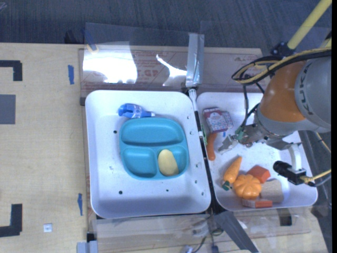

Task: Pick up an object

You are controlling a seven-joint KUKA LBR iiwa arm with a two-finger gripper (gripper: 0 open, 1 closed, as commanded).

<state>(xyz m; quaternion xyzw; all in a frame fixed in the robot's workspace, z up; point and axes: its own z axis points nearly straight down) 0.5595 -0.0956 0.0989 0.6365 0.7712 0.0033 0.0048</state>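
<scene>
Here the carrot lies just below the pincer

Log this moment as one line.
gripper over right bin | beside hot dog | nothing seen held | left bin: blue tray

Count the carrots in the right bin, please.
2. One carrot lies along the bin's left wall; the other carrot lies lower, beside the pumpkin. The arm may hide more.
</scene>
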